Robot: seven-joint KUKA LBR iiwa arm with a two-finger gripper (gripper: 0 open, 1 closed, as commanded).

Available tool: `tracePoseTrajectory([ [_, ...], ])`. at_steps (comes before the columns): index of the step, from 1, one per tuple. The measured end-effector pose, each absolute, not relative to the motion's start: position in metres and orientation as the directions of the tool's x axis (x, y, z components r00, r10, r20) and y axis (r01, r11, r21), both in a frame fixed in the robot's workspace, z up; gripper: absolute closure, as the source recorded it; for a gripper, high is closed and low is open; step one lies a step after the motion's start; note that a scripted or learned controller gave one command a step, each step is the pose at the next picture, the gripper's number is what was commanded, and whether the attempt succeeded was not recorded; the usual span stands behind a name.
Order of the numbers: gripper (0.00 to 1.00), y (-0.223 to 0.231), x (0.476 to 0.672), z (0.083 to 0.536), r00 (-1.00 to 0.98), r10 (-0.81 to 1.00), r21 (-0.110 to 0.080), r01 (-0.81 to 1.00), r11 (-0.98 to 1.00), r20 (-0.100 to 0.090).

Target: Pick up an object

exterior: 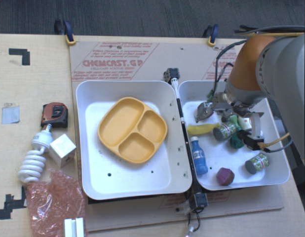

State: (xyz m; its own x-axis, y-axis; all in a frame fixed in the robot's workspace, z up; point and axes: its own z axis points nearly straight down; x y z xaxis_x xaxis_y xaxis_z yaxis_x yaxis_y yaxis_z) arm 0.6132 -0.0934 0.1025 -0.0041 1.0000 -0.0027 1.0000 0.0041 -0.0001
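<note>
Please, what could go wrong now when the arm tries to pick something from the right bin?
1. The claw hangs over crowded things: a can, a banana and a green item lie close together, so it may knock or grab two.
2. The cans are round; the other can could roll away.

We are seeing a tape measure (54, 115), a spiral light bulb (35, 156), a white cube (63, 148) and crinkled pink plastic wrap (55, 202) lying on the tabletop (29, 88), left of the bins.
</note>
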Motion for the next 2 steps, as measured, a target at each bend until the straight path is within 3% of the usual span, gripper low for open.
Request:
tracePoseTrajectory([
  [1,0.0,-0.107,0.552,0.092,0.002,1.0,0.0,1.0,-0.002,0.0],
  [2,1.0,-0.108,0.553,0.102,0.003,1.0,0.002,1.0,-0.003,-0.001],
])
